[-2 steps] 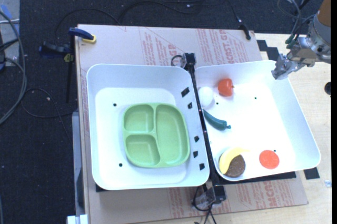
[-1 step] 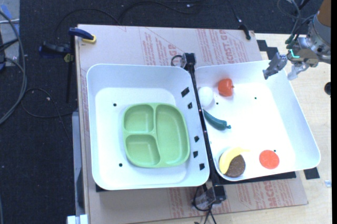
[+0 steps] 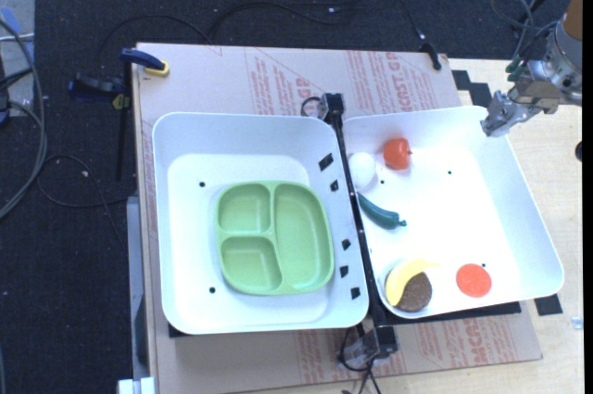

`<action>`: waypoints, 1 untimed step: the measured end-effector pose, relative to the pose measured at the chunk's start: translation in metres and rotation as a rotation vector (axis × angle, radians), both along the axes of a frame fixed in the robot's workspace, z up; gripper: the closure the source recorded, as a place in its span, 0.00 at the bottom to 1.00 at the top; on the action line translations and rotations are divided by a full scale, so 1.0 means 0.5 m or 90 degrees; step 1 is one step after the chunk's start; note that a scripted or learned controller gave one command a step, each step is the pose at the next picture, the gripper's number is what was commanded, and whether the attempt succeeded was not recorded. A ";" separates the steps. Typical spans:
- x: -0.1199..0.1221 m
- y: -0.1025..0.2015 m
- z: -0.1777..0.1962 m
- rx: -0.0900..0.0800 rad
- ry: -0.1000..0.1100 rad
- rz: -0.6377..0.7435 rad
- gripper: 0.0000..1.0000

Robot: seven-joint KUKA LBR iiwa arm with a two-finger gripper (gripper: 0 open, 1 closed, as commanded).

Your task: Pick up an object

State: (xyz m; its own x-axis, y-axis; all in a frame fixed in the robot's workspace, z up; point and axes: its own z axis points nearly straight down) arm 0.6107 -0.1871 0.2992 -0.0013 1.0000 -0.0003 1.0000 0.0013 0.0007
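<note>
The right bin [image 3: 500,197] holds a red tomato-like ball [image 3: 397,153], a white egg-shaped piece [image 3: 361,166], a teal curved piece [image 3: 380,212], a yellow and brown round piece [image 3: 410,285] and an orange-red disc [image 3: 473,280]. My gripper [image 3: 498,116] hangs over the bin's far right corner, well away from all of them. Nothing shows between its fingers.
The left bin [image 3: 176,197] carries a light green divided plate [image 3: 274,236]. A black clamp strip [image 3: 345,197] runs between the bins. Cables lie on the dark floor beyond the cardboard-covered bench [image 3: 259,77].
</note>
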 end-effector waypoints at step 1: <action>0.000 0.000 -0.001 0.000 0.001 0.000 0.00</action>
State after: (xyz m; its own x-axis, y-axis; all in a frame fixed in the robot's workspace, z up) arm 0.6106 -0.1871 0.2988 -0.0013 1.0000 -0.0002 1.0000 0.0013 -0.0001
